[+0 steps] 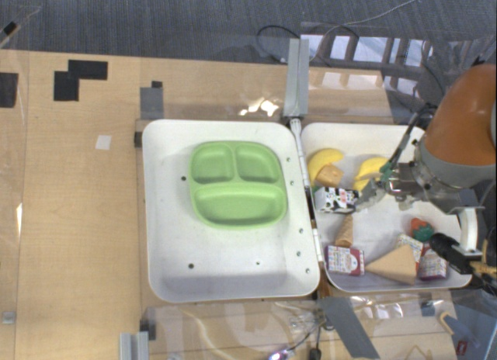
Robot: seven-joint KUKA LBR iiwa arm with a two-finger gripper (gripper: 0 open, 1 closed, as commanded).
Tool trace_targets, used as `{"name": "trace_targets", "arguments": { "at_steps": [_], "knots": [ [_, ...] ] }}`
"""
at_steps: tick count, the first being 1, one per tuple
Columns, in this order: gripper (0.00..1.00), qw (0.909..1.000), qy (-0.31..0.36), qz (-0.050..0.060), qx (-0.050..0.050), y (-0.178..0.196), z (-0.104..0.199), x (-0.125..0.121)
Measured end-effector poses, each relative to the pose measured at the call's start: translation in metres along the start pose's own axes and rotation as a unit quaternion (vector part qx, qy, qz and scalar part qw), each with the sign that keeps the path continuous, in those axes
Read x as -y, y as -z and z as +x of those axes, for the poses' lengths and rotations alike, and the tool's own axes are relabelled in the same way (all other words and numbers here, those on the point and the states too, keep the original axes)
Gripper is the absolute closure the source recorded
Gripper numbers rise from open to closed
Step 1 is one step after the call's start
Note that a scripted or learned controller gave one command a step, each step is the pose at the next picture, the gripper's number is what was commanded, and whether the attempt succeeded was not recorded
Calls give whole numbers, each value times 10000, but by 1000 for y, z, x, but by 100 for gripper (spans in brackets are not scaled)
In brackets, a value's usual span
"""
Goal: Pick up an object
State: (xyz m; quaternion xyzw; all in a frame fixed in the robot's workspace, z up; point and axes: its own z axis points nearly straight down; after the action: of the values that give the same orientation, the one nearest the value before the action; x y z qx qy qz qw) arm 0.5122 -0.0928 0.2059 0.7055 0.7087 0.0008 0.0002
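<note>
The green tray [235, 183] lies mid-left bin [167, 265]; leave it. In the right bin [388, 129], your gripper [378, 188] hangs near the far edge, beside the yellow banana [371, 169]. I cannot tell its opening. Lower slowly, centred over the banana.

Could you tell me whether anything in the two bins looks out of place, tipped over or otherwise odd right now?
Nothing looks spilled or broken. The green tray lies flat in the left bin. In the right bin, the toy food is a loose jumble: the black-and-white carton and the red carton lie on their sides, and the cone lies tipped over.
</note>
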Motion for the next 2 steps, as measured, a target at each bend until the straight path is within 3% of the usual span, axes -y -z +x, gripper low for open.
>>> {"name": "trace_targets", "arguments": {
  "at_steps": [1, 2],
  "knots": [
    [0, 9999, 108, -2, 1, -69, -30, -77],
    [0, 9996, -290, -17, 0, -72, -53, -73]
  ]
}}
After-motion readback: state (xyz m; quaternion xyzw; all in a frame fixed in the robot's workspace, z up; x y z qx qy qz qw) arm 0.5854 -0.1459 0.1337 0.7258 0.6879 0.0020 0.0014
